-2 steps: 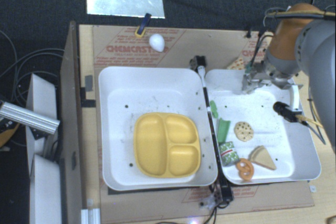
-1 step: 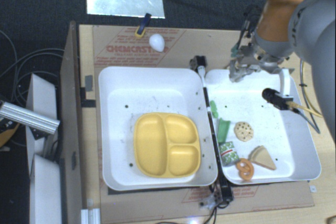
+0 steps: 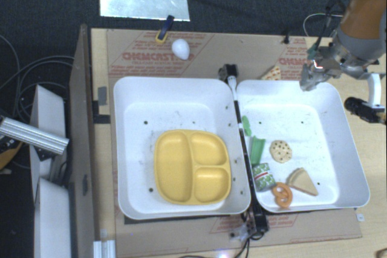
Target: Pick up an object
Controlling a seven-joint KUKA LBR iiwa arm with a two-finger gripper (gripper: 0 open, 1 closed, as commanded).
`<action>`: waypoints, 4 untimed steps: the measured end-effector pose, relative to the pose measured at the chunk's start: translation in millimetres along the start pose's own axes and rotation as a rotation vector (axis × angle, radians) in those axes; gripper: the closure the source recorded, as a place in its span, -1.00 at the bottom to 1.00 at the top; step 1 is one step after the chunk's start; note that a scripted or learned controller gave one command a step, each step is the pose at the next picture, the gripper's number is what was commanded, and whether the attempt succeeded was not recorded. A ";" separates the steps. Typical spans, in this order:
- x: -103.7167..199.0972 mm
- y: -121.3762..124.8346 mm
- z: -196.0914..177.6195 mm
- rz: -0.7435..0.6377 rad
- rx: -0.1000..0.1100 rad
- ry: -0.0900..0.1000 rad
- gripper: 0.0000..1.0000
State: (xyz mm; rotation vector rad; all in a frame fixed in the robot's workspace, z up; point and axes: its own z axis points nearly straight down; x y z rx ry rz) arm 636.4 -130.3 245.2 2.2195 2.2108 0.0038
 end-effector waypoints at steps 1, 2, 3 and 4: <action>4.7 0.1 3.8 -0.006 0.004 0.004 -1.00; -51.6 -37.7 105.6 0.001 0.017 0.004 -1.00; -45.7 -128.2 160.5 0.000 0.011 0.008 -1.00; -47.1 -15.0 158.9 -0.012 -0.005 0.001 -1.00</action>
